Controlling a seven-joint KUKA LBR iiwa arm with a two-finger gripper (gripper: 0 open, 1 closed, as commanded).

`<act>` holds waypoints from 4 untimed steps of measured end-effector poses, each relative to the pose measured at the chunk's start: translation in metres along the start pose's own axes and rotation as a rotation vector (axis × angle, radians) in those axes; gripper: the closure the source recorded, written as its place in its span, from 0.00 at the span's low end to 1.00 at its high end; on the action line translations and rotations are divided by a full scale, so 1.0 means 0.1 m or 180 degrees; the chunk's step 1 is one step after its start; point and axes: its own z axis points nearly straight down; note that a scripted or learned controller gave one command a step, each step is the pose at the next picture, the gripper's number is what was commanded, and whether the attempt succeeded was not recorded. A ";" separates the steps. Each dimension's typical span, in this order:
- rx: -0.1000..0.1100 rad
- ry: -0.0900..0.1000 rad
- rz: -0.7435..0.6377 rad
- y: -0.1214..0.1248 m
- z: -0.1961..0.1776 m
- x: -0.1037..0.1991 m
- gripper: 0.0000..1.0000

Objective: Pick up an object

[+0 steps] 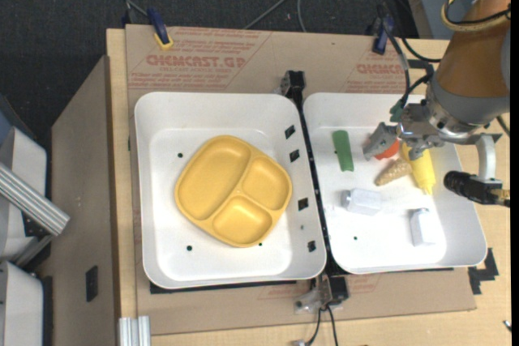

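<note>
The jaws are hanging over the right bin at 3 o'clock; opening width: cannot tell.

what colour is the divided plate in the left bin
Yellow: the divided plate shows plainly in the camera view, lying in the left bin.

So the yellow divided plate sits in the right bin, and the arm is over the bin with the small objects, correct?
Not quite. The camera view shows the yellow divided plate in the left bin, not the right one. The rest holds: the arm is over the right bin, where the small objects lie, such as the green block and the yellow piece.
</note>
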 end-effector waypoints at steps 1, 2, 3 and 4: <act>-0.0035 -0.0004 -0.0007 0.02 -0.05 0.00 0.00; -0.0016 -0.0003 0.0000 0.03 0.56 -0.06 0.00; -0.0017 -0.0001 -0.0003 -0.03 1.03 0.02 0.00; -0.0079 -0.0010 -0.0010 0.02 1.13 0.03 0.00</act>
